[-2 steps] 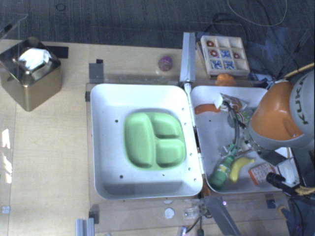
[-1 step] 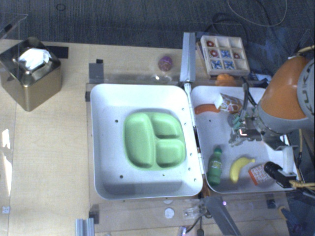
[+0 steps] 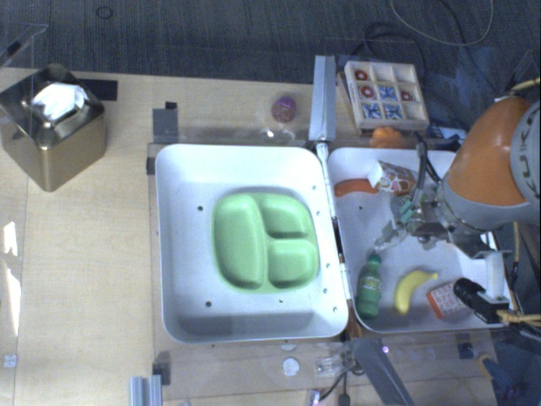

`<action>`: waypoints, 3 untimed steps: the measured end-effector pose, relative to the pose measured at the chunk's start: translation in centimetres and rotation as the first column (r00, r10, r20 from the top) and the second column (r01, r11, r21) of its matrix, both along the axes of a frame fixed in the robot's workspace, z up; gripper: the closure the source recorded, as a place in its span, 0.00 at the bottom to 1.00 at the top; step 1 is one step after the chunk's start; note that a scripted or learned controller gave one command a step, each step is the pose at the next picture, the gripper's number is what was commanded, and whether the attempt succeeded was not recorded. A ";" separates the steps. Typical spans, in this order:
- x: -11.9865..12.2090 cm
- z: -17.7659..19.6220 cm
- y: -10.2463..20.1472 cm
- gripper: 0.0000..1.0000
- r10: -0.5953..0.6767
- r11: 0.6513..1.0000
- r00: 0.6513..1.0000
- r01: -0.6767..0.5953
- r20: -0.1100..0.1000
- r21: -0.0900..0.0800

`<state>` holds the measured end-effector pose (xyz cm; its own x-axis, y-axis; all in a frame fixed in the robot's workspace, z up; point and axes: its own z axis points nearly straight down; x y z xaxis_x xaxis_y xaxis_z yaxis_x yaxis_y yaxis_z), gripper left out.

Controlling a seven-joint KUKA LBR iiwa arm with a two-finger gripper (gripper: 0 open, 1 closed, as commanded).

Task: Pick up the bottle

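Note:
A small green bottle [image 3: 369, 284] with a lighter cap end lies in the right bin [image 3: 355, 227], close to its front left corner. My gripper [image 3: 396, 227] hangs over the middle of that bin, above and a little to the right of the bottle and apart from it. The bottle lies free on the bin floor, with nothing of the gripper touching it. The grey arm with its orange band [image 3: 490, 159] comes in from the right.
Beside the bottle lie a yellow banana [image 3: 412, 288] and an orange-red box [image 3: 445, 299]. An orange strip [image 3: 355, 188] and a crumpled packet [image 3: 394, 176] sit at the bin's back. The left bin [image 3: 182, 193] holds a green divided plate [image 3: 264, 239].

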<state>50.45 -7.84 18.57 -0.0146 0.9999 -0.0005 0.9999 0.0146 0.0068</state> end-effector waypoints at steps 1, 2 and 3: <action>1.1 -9.5 -0.8 0.00 0.195 0.981 0.981 -0.195 0.009 -0.003; 1.5 -8.2 -0.9 1.00 0.197 0.980 0.980 -0.197 0.021 -0.010; 1.5 -8.2 -0.9 0.00 0.197 0.980 0.980 -0.197 0.020 -0.010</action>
<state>51.98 -8.74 10.38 -0.2111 0.9774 -0.0105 0.9770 0.2114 0.0272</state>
